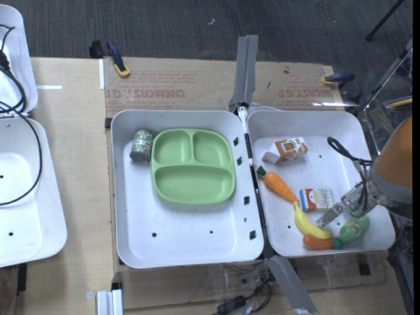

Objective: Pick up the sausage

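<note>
Sausage (317, 243) lies at right bin's (341, 125) front edge, touching banana (308, 224). Hand (333, 213) low just above banana, fingers parted, grasping nothing. Green plate (193, 166) in left bin (131, 228).

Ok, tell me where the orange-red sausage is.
The short orange-red sausage lies in the right white bin, at its near edge, touching the yellow banana, beside the green toy vegetable.
</note>
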Controlling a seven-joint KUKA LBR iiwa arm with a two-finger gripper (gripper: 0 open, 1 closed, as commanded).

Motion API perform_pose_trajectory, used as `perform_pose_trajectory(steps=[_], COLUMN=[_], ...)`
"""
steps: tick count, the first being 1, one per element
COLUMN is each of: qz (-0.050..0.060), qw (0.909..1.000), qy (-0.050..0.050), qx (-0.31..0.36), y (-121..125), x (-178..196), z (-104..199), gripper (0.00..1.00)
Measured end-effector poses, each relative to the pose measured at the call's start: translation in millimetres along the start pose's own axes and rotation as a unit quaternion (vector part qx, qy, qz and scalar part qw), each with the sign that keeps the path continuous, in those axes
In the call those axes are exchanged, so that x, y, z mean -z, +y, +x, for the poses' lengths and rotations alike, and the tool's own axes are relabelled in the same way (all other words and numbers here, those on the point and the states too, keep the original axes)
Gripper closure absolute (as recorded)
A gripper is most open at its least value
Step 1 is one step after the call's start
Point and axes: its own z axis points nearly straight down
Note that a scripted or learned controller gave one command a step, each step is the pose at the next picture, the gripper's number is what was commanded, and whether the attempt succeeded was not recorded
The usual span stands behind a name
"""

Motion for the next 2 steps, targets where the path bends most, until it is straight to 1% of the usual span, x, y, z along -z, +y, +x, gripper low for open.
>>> perform_pose_trajectory(steps=[1, 2], qz=[0.002, 0.002], qw=[0.9941, 0.9944], qy=[0.004, 0.003], qx=[0.108, 0.106], y=[45.7, 45.6], x=[-2.3, 5.8], z=[53.2, 52.3], gripper=[0.00, 1.00])
